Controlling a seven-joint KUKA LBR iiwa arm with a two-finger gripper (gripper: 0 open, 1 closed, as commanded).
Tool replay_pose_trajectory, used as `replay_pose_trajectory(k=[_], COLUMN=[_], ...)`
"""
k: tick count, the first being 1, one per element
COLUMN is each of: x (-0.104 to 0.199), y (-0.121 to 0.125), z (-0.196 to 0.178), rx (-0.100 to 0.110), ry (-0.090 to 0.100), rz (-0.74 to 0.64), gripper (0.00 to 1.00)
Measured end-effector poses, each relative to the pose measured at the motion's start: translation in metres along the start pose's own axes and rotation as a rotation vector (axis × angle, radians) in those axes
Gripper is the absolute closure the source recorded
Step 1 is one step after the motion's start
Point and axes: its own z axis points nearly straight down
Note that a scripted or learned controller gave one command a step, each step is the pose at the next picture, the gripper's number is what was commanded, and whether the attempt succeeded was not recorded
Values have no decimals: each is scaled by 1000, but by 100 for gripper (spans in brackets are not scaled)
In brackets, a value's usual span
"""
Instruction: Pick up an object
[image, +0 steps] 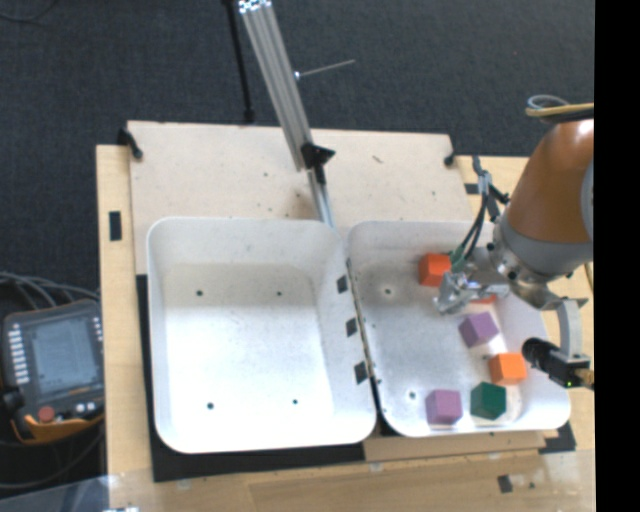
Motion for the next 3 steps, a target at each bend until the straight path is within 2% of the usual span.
replay_pose_trajectory(k=[1,3], x=[53,167], y=[8,-7], z=[-1,7], rx=[5,8], ry=[2,4], rz=[-3,-4], gripper=[100,100])
